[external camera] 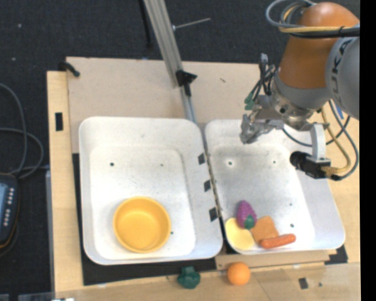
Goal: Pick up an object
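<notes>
The two-finger gripper (249, 132), its grip state unclear, may miss the crowded purple grape-like toy (244, 213) far off.

One fixed overhead camera looks slantwise down on both bins (144, 168).

Robotics lab, shown by a robot arm (313, 55) over a plywood bench (131, 86), two white bins (94, 137), metal camera pole (166, 36), control pendant (0, 212), loose cables (12, 137) lay about
</notes>
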Motion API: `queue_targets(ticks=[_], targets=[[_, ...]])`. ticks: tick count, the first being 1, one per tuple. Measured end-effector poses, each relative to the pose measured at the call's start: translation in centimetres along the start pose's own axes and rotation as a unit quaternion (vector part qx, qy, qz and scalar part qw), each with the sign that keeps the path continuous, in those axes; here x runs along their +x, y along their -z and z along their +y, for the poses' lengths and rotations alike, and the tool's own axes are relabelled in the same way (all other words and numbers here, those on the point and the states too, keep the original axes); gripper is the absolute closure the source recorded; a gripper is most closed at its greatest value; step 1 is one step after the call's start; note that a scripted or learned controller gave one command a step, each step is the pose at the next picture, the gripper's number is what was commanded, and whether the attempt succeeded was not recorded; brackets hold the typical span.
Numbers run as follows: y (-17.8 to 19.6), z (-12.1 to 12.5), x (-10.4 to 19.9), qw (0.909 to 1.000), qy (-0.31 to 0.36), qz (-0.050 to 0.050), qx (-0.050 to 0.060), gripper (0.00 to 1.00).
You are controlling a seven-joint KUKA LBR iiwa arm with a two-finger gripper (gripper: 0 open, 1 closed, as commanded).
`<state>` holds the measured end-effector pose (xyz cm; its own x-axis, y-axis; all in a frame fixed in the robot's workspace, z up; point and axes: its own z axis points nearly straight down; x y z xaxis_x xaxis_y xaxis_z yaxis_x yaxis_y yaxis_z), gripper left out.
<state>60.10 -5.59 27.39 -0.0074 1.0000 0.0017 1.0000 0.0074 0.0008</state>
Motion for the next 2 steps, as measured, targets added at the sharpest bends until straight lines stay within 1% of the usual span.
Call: queue_targets(ticks=[1, 2], targets=[[0.3, 0.3, 5.1, 1.0000, -0.002, -0.001, -0.001, 1.00], [-1.6, 0.6, 10.0, 1.0000, -0.003, -0.001, 0.001, 1.00]])
